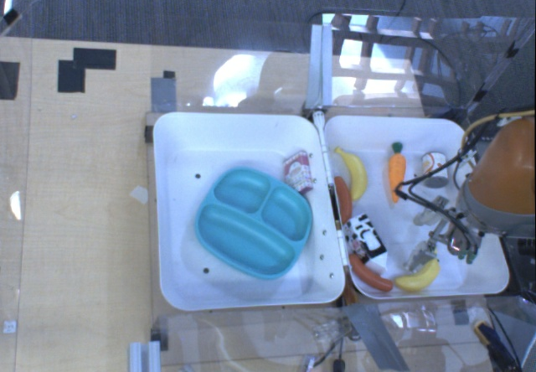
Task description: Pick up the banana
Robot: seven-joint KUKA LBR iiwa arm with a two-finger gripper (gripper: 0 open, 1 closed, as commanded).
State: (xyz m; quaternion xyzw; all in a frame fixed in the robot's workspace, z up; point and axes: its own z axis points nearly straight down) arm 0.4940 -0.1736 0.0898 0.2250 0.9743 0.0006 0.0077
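Note:
Two bananas lie in the right bin (481,282). One yellow banana (355,172) curves along the bin's back left, beside an orange carrot (395,171). A second banana (419,276) rests near the front wall. My gripper (440,255) hangs low just above and to the right of that front banana, and it is open. One finger (418,260) reaches down to the banana's upper side, while the other stands off to the right. Nothing is held between them. The arm's orange band (502,182) covers the bin's right side.
Also in the right bin are a red sausage (369,275) left of the front banana, a black-and-white block (364,236), another sausage (342,196) and a small round item (433,163). The left bin (180,194) holds a blue divided plate (253,222) and a small packet (298,171).

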